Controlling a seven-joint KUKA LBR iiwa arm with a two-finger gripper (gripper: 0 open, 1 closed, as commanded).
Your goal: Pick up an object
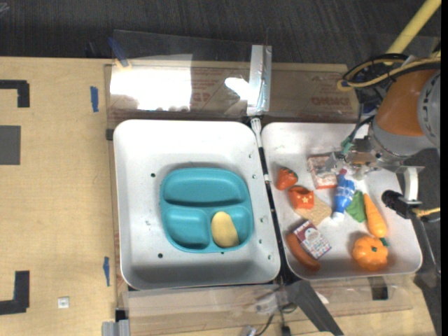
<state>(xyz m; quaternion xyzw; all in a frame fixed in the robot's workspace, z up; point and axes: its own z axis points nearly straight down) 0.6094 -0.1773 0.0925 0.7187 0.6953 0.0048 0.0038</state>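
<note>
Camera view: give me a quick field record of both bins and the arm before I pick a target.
left bin: teal divided tray; yellow potato-like toy in its lower right compartment
right bin: toy carrot, small pumpkin, blue bottle, two red pieces, small carton
arm: over right bin's upper right corner
gripper: fingers unclear
held object: none seen

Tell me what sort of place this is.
Probably a robotics lab's pick-and-place bench. Two white bins sit side by side: the left bin holds a teal divided tray, the right bin toy food such as a carrot. The grey arm reaches in, cables trailing.
</note>
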